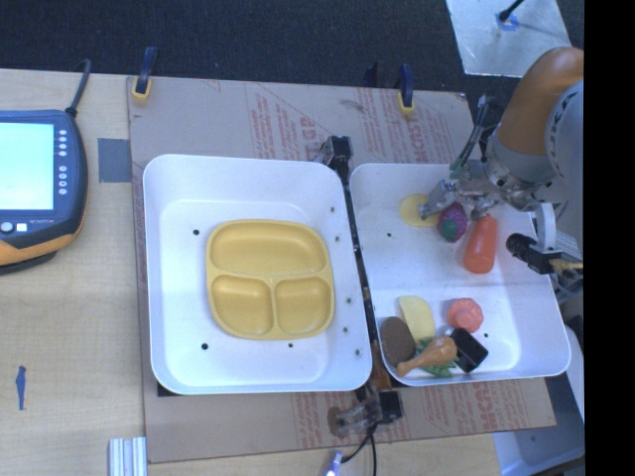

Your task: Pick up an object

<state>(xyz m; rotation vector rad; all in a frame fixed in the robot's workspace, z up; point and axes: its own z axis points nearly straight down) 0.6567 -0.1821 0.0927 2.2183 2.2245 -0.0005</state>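
We see the tool (451,201) low over the purple toy (452,222) at the right bin's (536,365) twelve o'clock, presumably lining up a grab; whether it is spread, we cannot tell.

Floor (248,18): dark carpet | bench (69,325): pale wood (cardboard sheet (268,117) clamped on) | light: even

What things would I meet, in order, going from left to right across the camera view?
Handheld control pendant → yellow divided tray in the left bin → brown oval piece → purple toy under the gripper → orange toy.
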